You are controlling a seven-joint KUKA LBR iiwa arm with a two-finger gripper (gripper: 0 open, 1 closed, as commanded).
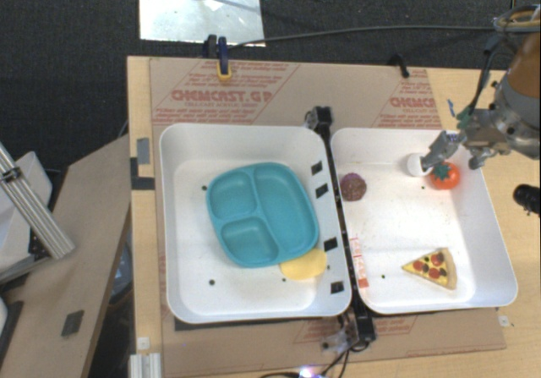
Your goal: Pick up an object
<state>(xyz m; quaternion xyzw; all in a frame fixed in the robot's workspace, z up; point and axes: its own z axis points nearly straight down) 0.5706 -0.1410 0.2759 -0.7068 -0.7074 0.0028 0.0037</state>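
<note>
1. Targeting the nearest object: tomato, red-orange with a green top, in the right bin near its far right side, a small white object just beside it.
2. End effector: hovering at the tomato's upper edge; whether its fingers are apart or together cannot be told, and nothing is seen held.
3. Advice: centre over the tomato, clear of the white object, then descend straight; a round thing will likely roll from an off-centre pinch.
4. Other right-bin stock: purple ball, pizza slice.
5. Left bin: teal divided plate, yellow piece at its near edge.
6. Worktop: cardboard sheet beneath both bins.
</note>
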